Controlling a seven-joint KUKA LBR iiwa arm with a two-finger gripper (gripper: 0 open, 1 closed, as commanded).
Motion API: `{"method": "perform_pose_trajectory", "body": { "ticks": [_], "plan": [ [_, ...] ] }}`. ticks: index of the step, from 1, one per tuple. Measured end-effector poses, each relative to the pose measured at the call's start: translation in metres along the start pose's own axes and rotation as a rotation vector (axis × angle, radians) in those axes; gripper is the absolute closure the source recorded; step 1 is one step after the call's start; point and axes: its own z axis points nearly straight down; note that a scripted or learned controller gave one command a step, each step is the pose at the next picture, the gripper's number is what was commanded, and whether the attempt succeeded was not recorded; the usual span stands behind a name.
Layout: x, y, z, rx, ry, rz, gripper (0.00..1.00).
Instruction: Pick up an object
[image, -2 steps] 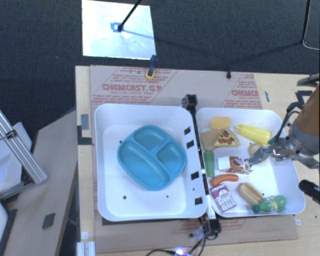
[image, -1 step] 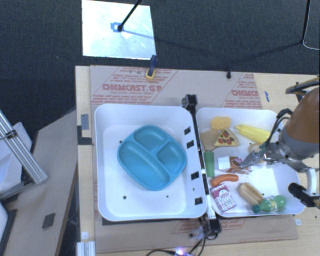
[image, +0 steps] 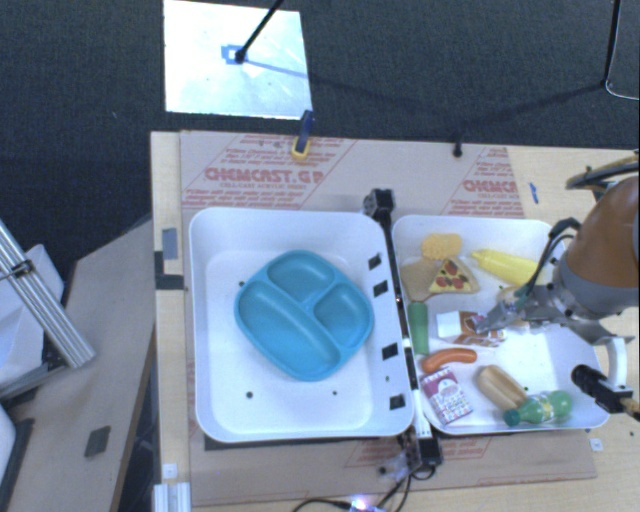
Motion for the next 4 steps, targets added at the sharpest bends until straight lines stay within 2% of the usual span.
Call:
{"method": "perform_pose_trajectory", "body": {
  "ticks": [1, 2, 3, 4],
  "plan": [
    [0.000, 0.003, -0.012, -0.009, -0.001, 0.001, 1.00],
    [0.003, -0.002, -0.073, 0.006, -0.002, 0.000, 1.00],
    [0.002, 0.001, -0.121, 0.005, -0.002, -0.001, 1.00],
    [0.061, 0.027, -0.123, 0.007, 0.002, -0.007, 1.00]
  ]
}}
